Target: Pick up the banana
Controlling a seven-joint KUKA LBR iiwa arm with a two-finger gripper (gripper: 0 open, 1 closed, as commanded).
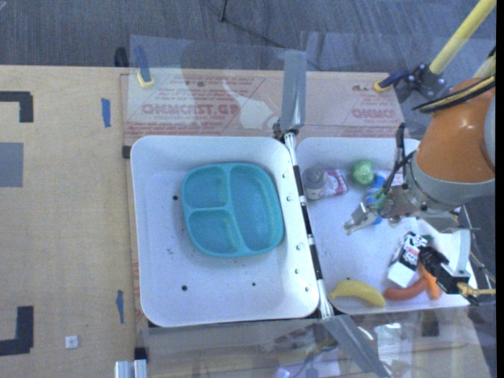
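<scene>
Banana [358, 292] lies at the right bin's [346, 258] front edge on the wooden desk [63, 211]; the pincer [356, 224] hangs above, open, empty.

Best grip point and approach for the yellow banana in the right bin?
Grip the yellow banana at mid-body, coming straight down, fingers spanning its narrow width. It lies flat lengthwise along the right white bin's near wall, which crowds side approaches.
</scene>
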